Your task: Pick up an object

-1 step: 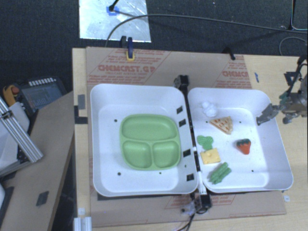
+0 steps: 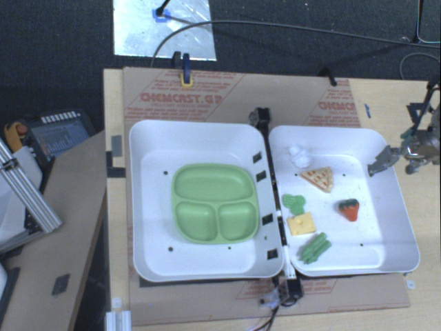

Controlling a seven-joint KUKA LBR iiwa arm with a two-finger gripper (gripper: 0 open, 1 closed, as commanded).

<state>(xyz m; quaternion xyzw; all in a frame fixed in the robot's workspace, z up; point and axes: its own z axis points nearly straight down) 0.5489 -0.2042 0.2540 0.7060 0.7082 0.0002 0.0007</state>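
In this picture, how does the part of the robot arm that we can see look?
At the right edge, a small metal claw shows: grey, dull, with slim fingers on a darker grey block. Thin dark cables run above it. Its markings are too small to tell.

Robot end effector at the right edge of the frame, upper right: the gripper (image 2: 383,163) is a grey metal assembly with a dull, slightly teal-tinted body. One slim grey finger (image 2: 380,161) projects leftward from it. Thin dark rods or cables rise above the body; finer detail is too blurred to resolve.
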